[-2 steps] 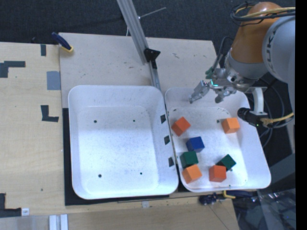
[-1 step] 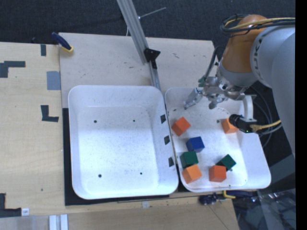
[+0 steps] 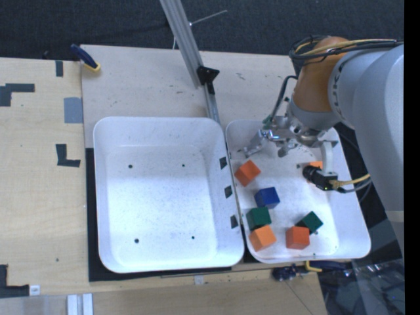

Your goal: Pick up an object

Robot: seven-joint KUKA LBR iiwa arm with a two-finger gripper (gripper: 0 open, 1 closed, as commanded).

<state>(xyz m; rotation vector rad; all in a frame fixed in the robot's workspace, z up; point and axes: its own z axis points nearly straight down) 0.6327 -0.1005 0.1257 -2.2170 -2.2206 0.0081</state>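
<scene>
Several small cubes lie in the right bin (image 3: 348,241). An orange cube (image 3: 247,172) sits nearest the top, with a blue cube (image 3: 267,197) below it and a dark green cube (image 3: 259,216) under that. Along the front lie another orange cube (image 3: 262,237), a red-orange cube (image 3: 297,237) and a second green cube (image 3: 310,222). My gripper (image 3: 266,151) hangs over the back of the right bin, just above and right of the top orange cube. Its fingers stand open with nothing between them.
The left bin (image 3: 105,176) stands beside the right one, sharing a middle wall. A slanted metal pole (image 3: 187,38) rises behind the bins. The grey arm and its black cable (image 3: 328,181) cover the right bin's right side. A blue-yellow tool (image 3: 85,58) lies at the back left.
</scene>
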